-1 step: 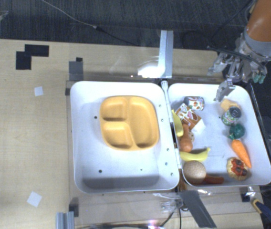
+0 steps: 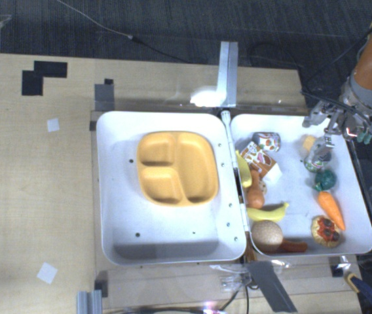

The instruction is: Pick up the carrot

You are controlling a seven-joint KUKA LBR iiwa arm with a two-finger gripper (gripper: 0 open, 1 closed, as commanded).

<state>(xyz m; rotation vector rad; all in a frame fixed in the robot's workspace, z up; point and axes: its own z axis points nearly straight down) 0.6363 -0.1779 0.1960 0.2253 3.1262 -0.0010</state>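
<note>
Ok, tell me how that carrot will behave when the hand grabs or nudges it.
The carrot looks like a rigid toy, so it probably won't flop. Its smooth, tapered body may let fingers slide toward the thin end. Lying flat on the bin floor, round in section, it could roll or pivot if nudged, possibly into the green thing by its top.

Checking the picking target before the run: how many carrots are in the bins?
1. The carrot lies in the right bin, near its right wall, below a teal item. The pile could hide others.
</note>
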